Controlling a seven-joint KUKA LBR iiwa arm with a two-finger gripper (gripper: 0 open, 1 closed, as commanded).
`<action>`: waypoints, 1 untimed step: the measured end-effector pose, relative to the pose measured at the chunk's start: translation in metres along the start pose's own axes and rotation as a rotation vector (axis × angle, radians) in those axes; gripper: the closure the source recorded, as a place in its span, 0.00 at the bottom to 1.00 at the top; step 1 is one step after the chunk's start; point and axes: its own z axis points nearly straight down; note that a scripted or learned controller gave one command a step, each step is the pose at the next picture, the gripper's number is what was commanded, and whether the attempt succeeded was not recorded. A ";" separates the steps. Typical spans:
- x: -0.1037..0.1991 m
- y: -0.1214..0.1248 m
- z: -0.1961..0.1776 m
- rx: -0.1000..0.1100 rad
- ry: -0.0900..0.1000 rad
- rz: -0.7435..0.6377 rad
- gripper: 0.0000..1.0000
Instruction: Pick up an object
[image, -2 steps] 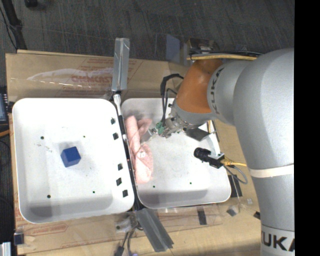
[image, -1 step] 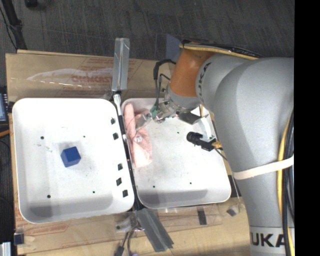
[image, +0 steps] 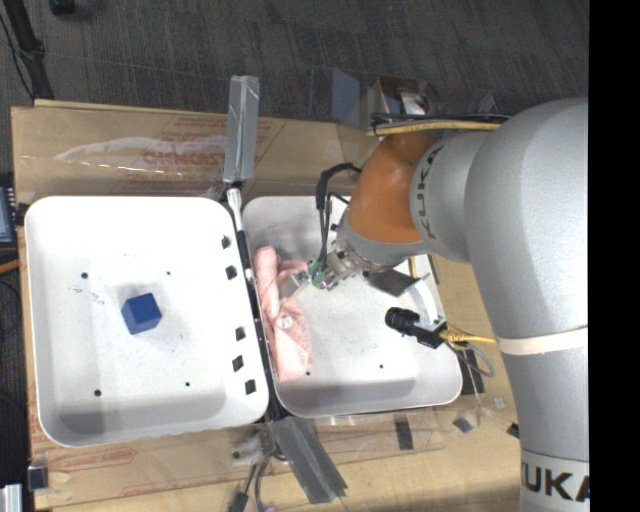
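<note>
Reaching into the right bin (image: 345, 395), gripper (image: 318, 274) hovering beside pink object (image: 280, 320), grip state unclear; blue cube (image: 142, 312) sitting in left bin (image: 60, 300)

Even, bright light falls from above on the two white bins, and we see the left bin (image: 130, 410) nearly blown out across its floor, with soft grey shading along its near wall. The right bin (image: 350, 395) lies partly under the arm's (image: 520, 230) broad, diffuse shadow. A blue block (image: 142, 312) throws a small, faint shadow. We note a mild sheen on the arm's grey casing and orange band. The dark floor beyond the bench (image: 120, 150) fades to murk. Focus is soft throughout, and fine detail smears around the pink object (image: 280, 330).
</note>
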 end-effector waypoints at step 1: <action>-0.027 0.045 0.000 -0.001 0.000 0.079 0.00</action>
